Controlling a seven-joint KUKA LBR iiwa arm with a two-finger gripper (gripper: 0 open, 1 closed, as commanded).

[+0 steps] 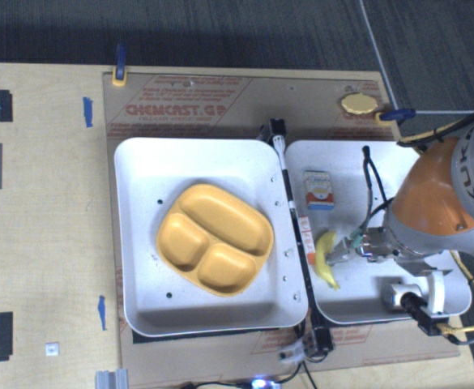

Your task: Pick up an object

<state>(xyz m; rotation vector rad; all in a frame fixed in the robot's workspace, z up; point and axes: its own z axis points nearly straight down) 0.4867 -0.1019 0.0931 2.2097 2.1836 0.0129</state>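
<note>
Pale wooden bench [42, 241] carries two white bins side by side. Left bin [139, 177] holds a yellow divided tray [214, 237]. Right bin [382, 298] holds a banana [326, 259] near its left wall and a small carton [319, 190] farther back. Gripper [352, 248] sits just beside the banana; whether its claw is apart or together I cannot tell.

Glossy smooth yellow plastic tray [214, 238] in the left matt white bin [131, 217], pale wood-grain tabletop [42, 241], printed brown cardboard sheet [220, 104] at the far side, smooth yellow banana [326, 258]
</note>
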